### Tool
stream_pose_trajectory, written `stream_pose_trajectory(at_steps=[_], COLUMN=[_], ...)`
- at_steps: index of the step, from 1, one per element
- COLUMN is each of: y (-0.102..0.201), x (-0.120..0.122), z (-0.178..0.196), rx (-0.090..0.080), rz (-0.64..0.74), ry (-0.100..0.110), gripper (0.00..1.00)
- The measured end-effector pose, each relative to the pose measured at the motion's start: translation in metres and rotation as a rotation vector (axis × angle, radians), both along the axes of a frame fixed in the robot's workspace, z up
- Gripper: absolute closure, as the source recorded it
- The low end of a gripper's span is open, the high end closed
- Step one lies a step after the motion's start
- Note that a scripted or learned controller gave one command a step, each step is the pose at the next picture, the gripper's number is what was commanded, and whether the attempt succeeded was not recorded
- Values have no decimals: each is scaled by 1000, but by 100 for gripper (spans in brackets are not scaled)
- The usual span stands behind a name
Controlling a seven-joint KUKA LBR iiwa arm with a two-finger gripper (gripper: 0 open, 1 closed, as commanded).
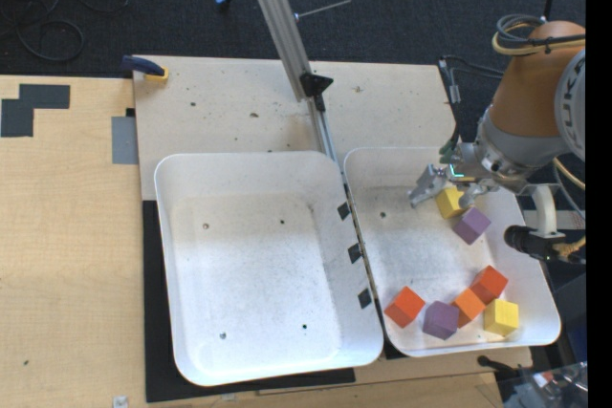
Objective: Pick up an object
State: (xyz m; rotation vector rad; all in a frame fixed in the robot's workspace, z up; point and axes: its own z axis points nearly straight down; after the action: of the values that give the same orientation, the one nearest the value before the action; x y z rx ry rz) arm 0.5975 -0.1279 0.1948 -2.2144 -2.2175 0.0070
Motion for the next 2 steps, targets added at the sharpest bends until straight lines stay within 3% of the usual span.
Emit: stream_pose_trajectory(at_steps=[1,2], y=[-1,1], x=[1,-2], z=[3,-41], rx=[-1,-1], rz=[-2,-2], ry=[-5,-1], gripper=[0,0])
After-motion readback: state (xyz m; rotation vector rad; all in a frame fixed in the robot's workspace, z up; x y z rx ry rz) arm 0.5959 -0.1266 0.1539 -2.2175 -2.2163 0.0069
